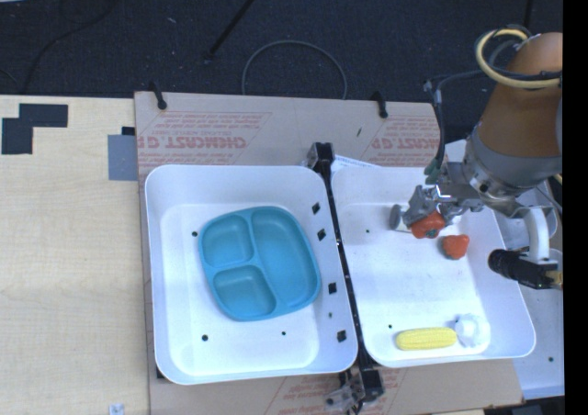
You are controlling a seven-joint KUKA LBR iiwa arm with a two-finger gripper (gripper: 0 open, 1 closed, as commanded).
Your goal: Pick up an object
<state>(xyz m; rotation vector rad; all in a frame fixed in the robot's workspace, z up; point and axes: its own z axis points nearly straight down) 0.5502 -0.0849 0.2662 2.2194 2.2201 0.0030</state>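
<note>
Camera view shows the grey arm with its orange band coming in from the right and bending down over the right bin. Its gripper sits low near the bin's upper middle. The metal fingers close on a small red-orange object; it shows between them, though I cannot make out its shape. Just beside it, to the right and apart from the gripper, lies a second red piece, rounded and matte, like a strawberry. Along the near edge of that bin rests a yellow corn cob with a bumpy surface, and a small whitish crumpled thing touches its right end. The left bin holds a smooth blue plastic plate with three compartments. Both bins sit on a cardboard sheet on the pale wooden desk.
</note>
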